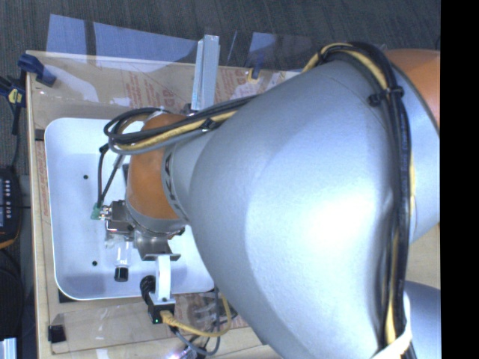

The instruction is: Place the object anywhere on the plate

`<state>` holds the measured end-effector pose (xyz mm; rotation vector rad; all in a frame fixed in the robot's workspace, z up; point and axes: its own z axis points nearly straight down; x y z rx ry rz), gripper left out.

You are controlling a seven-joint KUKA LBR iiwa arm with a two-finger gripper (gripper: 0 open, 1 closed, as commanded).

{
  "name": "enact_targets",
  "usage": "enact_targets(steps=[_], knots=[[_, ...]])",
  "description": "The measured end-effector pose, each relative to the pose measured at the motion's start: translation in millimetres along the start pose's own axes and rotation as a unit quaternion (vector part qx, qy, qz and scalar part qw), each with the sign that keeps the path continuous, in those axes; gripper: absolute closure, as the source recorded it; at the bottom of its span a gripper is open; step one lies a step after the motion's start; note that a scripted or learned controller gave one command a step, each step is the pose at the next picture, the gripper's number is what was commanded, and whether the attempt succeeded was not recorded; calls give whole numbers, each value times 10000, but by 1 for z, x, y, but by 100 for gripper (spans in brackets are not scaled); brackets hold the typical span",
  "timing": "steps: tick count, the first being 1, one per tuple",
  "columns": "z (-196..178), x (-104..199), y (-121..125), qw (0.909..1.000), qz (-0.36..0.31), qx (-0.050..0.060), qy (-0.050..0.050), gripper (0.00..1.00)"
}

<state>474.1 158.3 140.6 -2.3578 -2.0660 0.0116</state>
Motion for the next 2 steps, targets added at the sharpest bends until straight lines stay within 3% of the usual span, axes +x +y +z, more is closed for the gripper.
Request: enact_targets(steps=[1,2], knots=[[-3,-40,6,9828,1848,-13,6,100],[-48,58,54,9935,1140,-13,3,100]])
